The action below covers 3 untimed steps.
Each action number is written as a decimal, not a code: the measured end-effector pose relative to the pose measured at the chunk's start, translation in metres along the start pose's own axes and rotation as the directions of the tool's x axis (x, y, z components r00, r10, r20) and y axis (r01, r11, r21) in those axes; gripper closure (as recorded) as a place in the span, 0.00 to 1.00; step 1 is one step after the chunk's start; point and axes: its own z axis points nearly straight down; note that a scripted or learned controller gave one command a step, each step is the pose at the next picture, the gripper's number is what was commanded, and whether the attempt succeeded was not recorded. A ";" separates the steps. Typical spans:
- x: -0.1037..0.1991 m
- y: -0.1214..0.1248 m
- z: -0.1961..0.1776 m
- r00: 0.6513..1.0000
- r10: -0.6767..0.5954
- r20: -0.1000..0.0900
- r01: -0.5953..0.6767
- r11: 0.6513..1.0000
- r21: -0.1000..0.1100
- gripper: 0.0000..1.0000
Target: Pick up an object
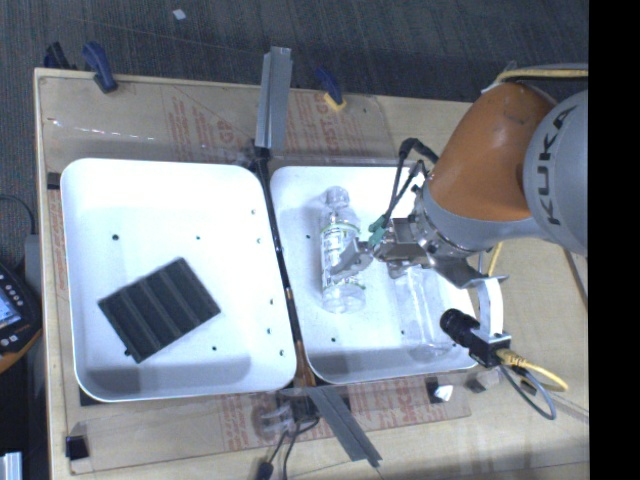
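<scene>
From my screen, I see the arm [500, 158] reaching in from the right over the right bin [300, 268], its orange band and grey wrist covering much of that bin's upper right corner. The end effector [362, 253] sits low, right beside the clear plastic bottle [340, 253], which lies on the bin floor with its cap toward the far wall and its base toward me. The metal tips appear to be touching or nearly touching the bottle's right flank around its label, but I cannot tell how wide the end effector stands or whether it has any purchase on the bottle; the wrist hides most of it. A second clear item [420, 313], possibly another bottle or cup, lies nearer the right wall, partly under the wrist, too washed out against the white for me to name it. In the left bin [70, 268] a dark ribbed slab [160, 308] lies flat at a slant, well apart from the arm and plainly not the target of this try. As I judge it, the approach is made and the task is at the grasp stage: the bottle is resting on the bin floor, nothing is lifted, so the closing, the lift and the proof of a hold are all left to do. The round, slick body could roll or squirt out sideways
</scene>
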 end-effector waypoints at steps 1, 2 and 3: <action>-0.018 0.020 0.098 0.997 0.079 -0.001 -0.079 0.997 0.001 0.00; -0.024 0.093 0.148 0.999 0.041 -0.001 -0.041 0.999 0.002 0.00; -0.037 0.164 0.169 1.000 0.000 -0.001 0.000 1.000 -0.001 0.00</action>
